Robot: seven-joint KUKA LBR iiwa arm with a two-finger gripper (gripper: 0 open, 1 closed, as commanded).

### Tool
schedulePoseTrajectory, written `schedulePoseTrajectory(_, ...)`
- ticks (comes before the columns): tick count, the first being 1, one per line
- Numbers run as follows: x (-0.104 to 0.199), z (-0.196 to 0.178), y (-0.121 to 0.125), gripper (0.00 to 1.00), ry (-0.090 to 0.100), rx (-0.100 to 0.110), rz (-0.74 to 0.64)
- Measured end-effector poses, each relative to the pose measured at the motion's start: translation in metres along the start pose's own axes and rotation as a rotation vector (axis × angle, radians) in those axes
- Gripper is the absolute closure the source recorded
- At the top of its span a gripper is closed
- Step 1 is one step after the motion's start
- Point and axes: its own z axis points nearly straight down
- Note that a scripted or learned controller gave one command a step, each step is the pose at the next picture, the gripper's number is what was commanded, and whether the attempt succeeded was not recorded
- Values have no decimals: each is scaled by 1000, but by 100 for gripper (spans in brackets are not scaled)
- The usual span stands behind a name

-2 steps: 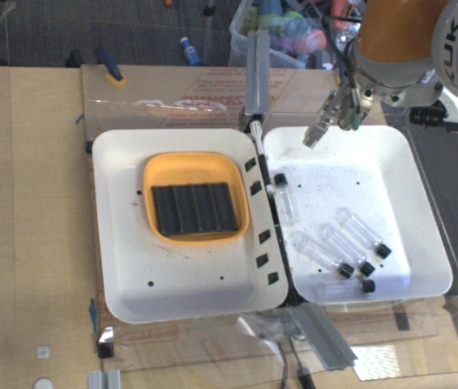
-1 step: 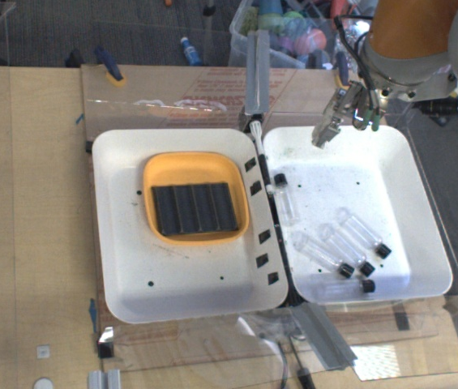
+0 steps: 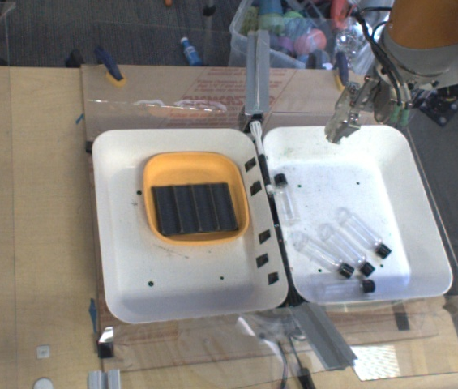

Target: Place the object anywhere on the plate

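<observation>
On the pale wooden desk (image 3: 26, 177), clear plastic tubes with black caps (image 3: 350, 245) lie in the right white bin (image 3: 423, 209). The yellow square plate (image 3: 194, 194) sits left. The hand (image 3: 344, 124) hangs released, grasping nothing, above grey carpet (image 3: 91, 6).

left bin (image 3: 123, 290): yellow plate (image 3: 157, 168) with a black ribbed block (image 3: 194, 209)
right bin (image 3: 423, 217): clear tubes (image 3: 350, 241), black caps
gripper (image 3: 344, 128): above right bin's far edge

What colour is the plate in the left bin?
Orange-yellow plate, holding a dark ribbed insert; camera view.
</observation>
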Motion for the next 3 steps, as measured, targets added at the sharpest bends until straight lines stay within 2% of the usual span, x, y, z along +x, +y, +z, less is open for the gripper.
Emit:
schedulePoseTrajectory(1, -4, 46, -17, 100, 6, -1, -332)
schedulePoseTrajectory(2, -15, 5, -22, 100, -1, -1, -454)
schedulePoseTrajectory(3, -30, -110, -78, 100, -2, 0, -829)
